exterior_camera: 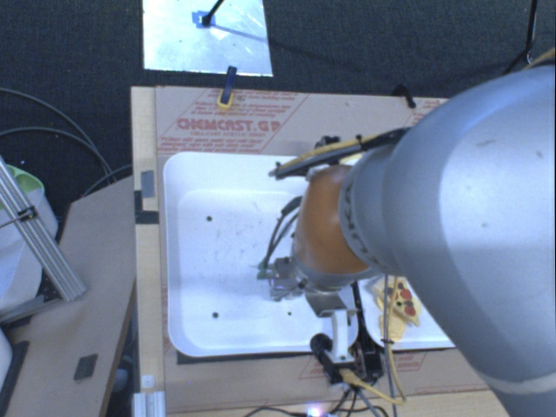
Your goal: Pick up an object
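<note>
From the overhead camera, I see my grey arm (469, 233) sweeping in from three o'clock, its orange band (320, 224) above the white bin (200, 233). The end effector (280, 278) hangs low near the bin's centre; I cannot tell its state. A yellow and red object (400, 304) lies at about four o'clock, beside the arm and partly hidden. I judge this the reaching step; next comes a confirmed grasp. Cables (365, 380) cluster at six o'clock on the desk (95, 233), and the arm blocks my sight.
</note>
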